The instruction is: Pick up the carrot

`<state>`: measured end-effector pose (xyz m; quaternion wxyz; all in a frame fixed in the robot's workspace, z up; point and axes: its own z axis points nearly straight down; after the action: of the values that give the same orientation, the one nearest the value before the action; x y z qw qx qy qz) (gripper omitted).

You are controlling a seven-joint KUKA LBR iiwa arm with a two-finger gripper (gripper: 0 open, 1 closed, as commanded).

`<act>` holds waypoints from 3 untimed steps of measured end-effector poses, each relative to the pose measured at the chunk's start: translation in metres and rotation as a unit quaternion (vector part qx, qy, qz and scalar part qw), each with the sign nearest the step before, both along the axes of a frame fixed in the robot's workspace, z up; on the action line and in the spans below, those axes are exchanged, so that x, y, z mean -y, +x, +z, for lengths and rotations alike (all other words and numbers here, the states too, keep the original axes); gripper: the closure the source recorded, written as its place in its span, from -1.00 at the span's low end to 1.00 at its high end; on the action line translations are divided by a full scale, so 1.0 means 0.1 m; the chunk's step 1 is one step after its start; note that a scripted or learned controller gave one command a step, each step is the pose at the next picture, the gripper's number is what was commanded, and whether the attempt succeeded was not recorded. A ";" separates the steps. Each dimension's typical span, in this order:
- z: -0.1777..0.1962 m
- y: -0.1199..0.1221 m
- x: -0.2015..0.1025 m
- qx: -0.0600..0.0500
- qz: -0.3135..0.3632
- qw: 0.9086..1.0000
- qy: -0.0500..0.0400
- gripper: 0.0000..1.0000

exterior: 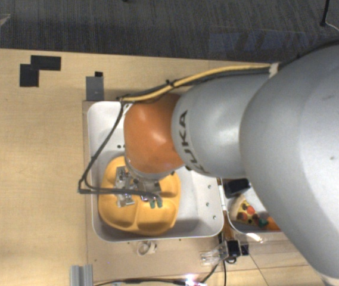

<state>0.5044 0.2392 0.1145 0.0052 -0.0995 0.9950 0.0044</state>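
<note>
The gripper (138, 196) hangs over a large yellow-orange soft object (138, 210) in the left bin (100, 124), lower centre; its opening is unclear. No carrot is identifiable, though one would probably be stiff, best gripped mid-length.

"KUKA" lettering, partly hidden, on the grey arm (229, 136)

Hand (138, 199) over yellow object (138, 210) in left bin (98, 136)
</note>
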 end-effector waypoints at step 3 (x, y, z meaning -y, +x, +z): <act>0.00 -0.13 -0.05 -0.002 -0.478 0.878 0.011 1.00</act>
<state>0.4910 0.2444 0.1148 0.0059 0.3880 0.9215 0.0127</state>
